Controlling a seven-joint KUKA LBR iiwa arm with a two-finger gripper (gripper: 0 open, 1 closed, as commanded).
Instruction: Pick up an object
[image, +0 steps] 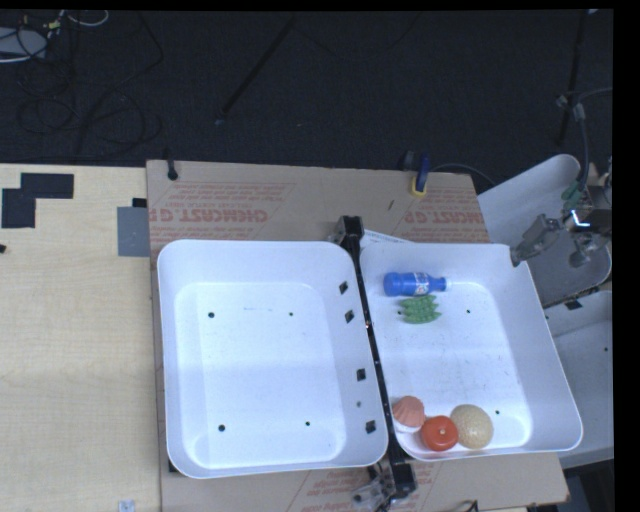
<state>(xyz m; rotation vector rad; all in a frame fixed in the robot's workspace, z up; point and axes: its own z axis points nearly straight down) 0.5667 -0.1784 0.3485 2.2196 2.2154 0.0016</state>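
Gripper (528, 243) hanging just outside the right bin's (520, 300) far right corner; impossible to tell whether open or closed. Arm (590, 235) behind it at the bench's right edge. Inside the right bin, near its far left corner: blue bottle (413, 284) lying on its side, green toy (420, 310) just beside it. Along the near edge: pink shell-like piece (408, 410), red tomato (438, 433) and tan ball (472, 425), clustered and touching. Left bin (190, 300) alongside, both on brown cardboard (260, 205).

The pale wooden counter (70, 330) carries a printed brown cardboard sheet (260, 205), apparently flat, with two shallow white plastic bins (175, 360) on it.
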